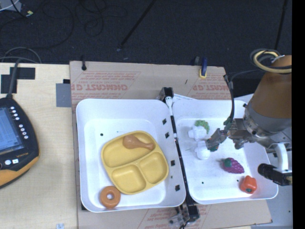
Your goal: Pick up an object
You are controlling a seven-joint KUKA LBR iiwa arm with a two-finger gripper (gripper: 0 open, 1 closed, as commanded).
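Observation:
In the right bin [209, 192] lie a white piece with a green top [199, 129], a small white lump [203, 152], a purple berry-like toy [232, 165] and an orange-red toy fruit [248, 184]. My gripper [215, 140] hangs low over the middle of this bin, just right of the two white pieces and up-left of the purple toy. Nothing shows held in it. The grey arm with its orange band [274, 92] reaches in from the right.
The left bin [90, 123] holds a yellow divided plate [143, 173] with a brown drumstick [137, 141] on it and a donut [110, 196] at the front. A black divider [172, 142] runs between the bins. A handheld controller [12, 137] lies far left.

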